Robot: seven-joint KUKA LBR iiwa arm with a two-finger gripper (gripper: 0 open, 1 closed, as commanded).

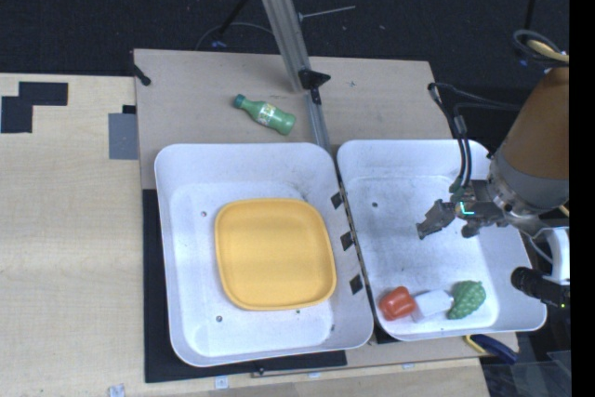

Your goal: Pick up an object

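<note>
The end effector (435, 223) is seen above the middle of the right bin (409, 165); whether it is clenched cannot be told. The red object (397, 302), white object (432, 305) and green object (467, 298) are lined up below it, along the bin's near edge.

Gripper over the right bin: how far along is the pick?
Done: the arm has reached over the right bin. In hand: nothing; the gripper sits above bare bin floor with no object between its fingers. Left: the red object, white object and green object lie untouched near the front edge; one has to be reached, gripped and lifted.
</note>
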